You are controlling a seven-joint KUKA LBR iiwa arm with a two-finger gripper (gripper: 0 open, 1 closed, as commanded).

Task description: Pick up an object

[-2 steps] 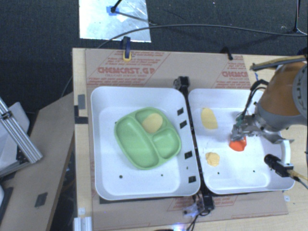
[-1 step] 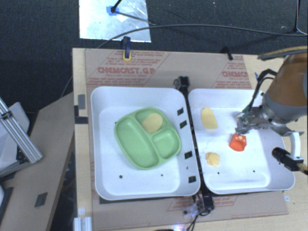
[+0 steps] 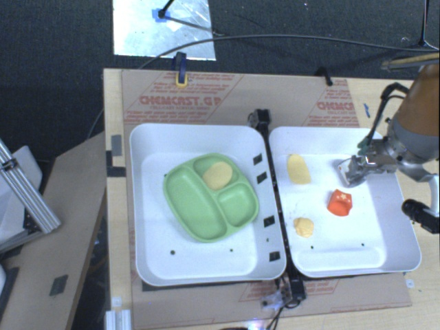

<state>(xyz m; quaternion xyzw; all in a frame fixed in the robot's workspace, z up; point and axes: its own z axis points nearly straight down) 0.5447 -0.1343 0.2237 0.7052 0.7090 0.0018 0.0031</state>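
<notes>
gripper is hovering over the right bin, nothing visible between the fingers. red object is lying just below it, apart. Two yellow pieces are sitting to its left: one level with it, one lower, near the red object.

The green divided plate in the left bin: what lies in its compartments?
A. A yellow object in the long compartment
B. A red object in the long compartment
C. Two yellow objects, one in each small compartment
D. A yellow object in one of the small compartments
D: the green divided plate holds one yellow object, lying in its upper small compartment.
</notes>
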